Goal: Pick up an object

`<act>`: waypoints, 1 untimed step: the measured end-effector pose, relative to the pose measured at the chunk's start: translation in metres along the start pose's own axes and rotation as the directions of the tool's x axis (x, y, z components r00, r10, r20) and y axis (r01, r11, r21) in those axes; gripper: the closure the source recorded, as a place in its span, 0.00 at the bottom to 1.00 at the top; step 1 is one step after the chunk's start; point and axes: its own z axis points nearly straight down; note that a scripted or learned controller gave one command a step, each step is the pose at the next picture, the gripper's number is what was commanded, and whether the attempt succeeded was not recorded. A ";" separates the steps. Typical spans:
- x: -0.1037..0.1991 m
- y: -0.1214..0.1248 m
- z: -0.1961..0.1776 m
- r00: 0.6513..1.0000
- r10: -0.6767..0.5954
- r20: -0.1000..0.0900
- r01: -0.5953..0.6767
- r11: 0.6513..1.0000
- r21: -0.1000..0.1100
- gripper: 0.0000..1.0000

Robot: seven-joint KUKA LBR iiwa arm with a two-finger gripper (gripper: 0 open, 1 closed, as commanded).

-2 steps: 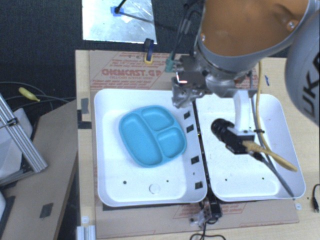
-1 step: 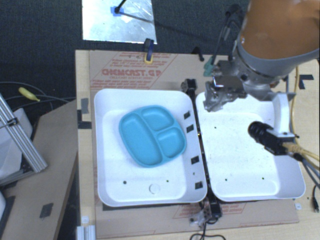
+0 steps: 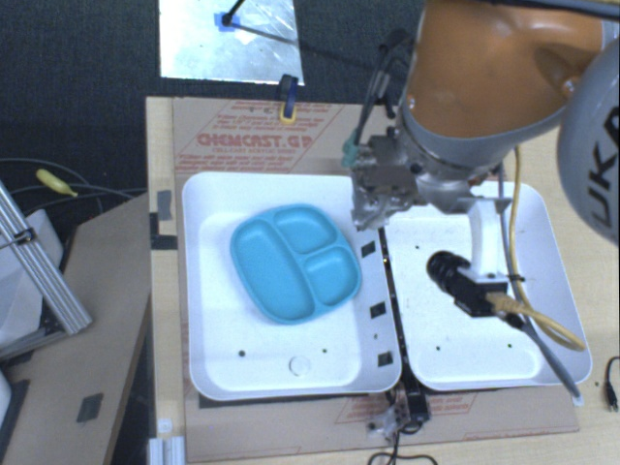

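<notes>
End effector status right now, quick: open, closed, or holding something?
End effector: open or closed cannot be told from this view.

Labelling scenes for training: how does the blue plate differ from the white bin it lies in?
The plate is blue; the left bin is white. The plate is rounded with three compartments; the bin is squarish with one open floor. The plate is smaller and sits askew to the bin's walls. Both are shallow with raised rims.
</notes>
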 end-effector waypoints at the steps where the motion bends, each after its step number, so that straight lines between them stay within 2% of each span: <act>1: -0.002 0.001 -0.013 1.000 -0.001 -0.001 0.001 1.000 -0.005 1.00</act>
